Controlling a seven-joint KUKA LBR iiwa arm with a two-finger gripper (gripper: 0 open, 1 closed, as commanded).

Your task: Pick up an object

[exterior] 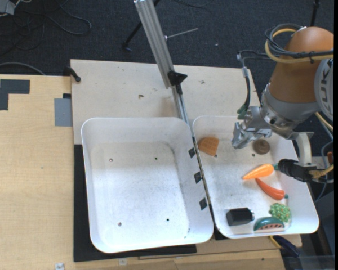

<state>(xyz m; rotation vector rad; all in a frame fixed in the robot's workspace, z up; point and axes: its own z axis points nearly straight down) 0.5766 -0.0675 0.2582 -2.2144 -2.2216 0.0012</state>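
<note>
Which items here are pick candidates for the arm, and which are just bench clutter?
Pick candidates, all in the right bin: bread piece, brown round piece, carrot, red pepper, black block, green grapes, watermelon slice. The gripper hangs over this bin.

Not part of it: left bin, aluminium post, floor cables.

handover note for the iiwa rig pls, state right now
Gripper: above the right bin, upper part, nothing seen between its fingers.
Right bin holds: tan bread-like piece, small brown round object, toy carrot, red chili pepper, black block, green grapes, watermelon slice.
Done: nothing picked.
Left: grasp and lift one object.
</note>
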